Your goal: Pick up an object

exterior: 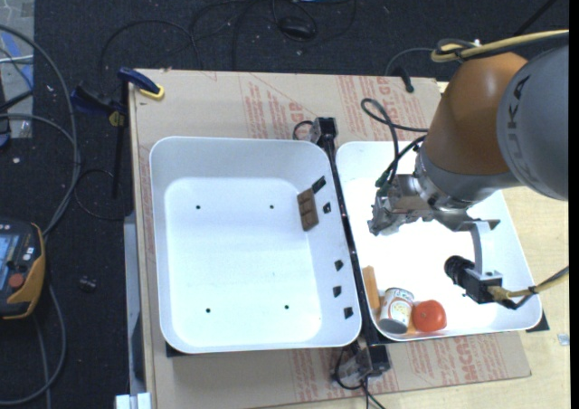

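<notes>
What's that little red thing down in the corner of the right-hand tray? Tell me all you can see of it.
The red object looks like a small tomato: round, smooth and glossy, probably plastic. It lies in the near corner of the right bin, against its rim, touching a small white can on its left. The gripper is well away from it.

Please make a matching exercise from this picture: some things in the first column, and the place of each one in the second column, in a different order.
Things:
1. brown block
2. red ball
3. can
4. tool

Places:
A. right bin, near corner, just left of the ball
B. left bin, on its right wall
C. above the right bin, near its middle
D. right bin, near edge, right of the can

Pairs: 1-B, 2-D, 3-A, 4-C
</notes>
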Controlling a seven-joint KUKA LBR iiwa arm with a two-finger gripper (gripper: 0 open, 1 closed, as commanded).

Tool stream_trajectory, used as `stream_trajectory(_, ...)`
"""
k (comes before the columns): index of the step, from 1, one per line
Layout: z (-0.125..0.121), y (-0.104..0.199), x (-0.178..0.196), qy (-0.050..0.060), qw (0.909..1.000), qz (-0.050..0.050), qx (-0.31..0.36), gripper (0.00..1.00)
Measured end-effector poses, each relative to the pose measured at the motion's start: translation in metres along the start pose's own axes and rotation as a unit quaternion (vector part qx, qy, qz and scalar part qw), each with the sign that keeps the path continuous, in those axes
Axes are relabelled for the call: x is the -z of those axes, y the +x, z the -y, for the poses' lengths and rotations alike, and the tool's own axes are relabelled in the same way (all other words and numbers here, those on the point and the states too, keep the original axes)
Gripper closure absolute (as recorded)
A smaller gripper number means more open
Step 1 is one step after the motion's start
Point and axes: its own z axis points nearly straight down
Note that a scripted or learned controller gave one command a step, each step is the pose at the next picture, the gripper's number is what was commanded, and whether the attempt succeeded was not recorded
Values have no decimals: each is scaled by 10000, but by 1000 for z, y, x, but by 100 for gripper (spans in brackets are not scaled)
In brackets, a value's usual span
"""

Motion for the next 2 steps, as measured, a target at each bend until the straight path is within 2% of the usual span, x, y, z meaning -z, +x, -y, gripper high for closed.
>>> stream_trajectory(1, -17, 43, 11, 2, 10000, -1, -6, 100)
stream_trajectory(2, -28, 93, -1, 12, 10000, -4, -2, 100)
